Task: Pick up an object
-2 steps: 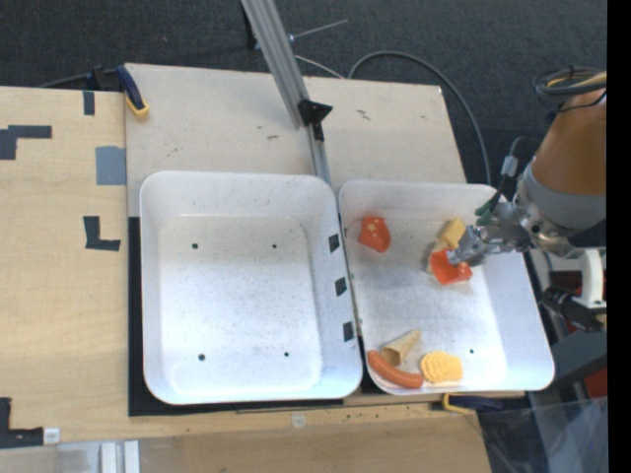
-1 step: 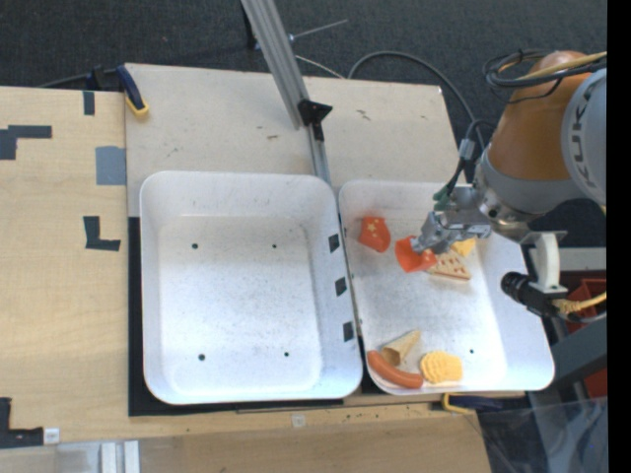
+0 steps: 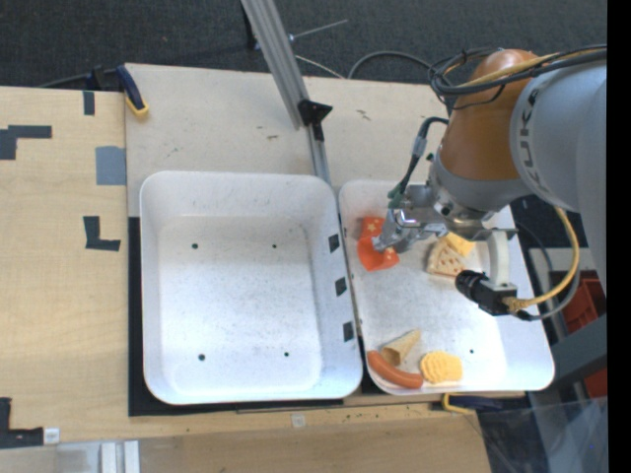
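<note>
Overhead, arm (image 3: 513, 126) bent down, gripper (image 3: 402, 227) above orange object (image 3: 375, 244), grip state unclear.

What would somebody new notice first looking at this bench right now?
Probably the big grey arm with its orange band, reaching in from the right so that its gripper sits right at an orange-red object in the right bin. Next, the toy food at that bin's near edge: a sausage, a yellow waffle-like piece and a cone.
</note>
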You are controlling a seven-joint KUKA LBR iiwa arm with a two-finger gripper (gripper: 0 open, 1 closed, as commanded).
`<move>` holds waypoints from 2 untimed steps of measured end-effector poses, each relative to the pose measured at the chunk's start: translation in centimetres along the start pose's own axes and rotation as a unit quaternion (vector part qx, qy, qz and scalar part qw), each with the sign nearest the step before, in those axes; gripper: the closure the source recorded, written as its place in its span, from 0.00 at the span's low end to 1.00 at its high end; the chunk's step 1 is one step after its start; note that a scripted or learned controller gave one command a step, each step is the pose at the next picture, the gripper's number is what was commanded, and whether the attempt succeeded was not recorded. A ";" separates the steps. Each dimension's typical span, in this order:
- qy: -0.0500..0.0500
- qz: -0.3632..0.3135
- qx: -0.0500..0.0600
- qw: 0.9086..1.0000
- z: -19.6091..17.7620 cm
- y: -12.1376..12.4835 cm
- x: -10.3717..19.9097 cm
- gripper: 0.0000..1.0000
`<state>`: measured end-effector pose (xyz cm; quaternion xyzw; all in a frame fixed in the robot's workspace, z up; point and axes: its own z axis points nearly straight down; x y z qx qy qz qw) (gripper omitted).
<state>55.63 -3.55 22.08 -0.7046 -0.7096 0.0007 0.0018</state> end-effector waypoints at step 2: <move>0.000 0.000 -0.002 1.000 -1.2 1.7 10.6 1.00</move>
